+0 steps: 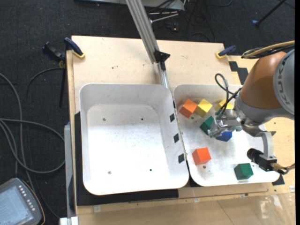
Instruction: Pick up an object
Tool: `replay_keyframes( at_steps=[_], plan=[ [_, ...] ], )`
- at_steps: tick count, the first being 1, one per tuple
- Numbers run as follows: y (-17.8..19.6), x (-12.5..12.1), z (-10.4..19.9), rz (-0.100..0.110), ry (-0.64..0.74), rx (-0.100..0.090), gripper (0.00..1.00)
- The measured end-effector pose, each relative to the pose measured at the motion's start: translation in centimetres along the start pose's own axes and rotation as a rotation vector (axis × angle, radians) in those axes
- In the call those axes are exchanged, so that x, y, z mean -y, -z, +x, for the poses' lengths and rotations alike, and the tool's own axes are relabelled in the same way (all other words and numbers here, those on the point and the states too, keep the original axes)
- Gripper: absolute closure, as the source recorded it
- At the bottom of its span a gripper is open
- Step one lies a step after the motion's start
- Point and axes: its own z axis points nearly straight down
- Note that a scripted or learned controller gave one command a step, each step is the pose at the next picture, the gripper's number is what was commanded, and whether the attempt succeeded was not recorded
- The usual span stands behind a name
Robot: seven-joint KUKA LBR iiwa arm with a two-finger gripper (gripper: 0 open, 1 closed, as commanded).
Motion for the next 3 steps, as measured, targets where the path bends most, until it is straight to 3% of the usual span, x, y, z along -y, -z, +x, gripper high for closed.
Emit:
replay_keyframes(
  at_steps=[1,3],
  plan=[
    [4.7,-0.2,0.0,0.000,0.001,0.000,1.00],
    [4.1,0.6,9.8,0.007,0.005,-0.003,1.00]
  ],
)
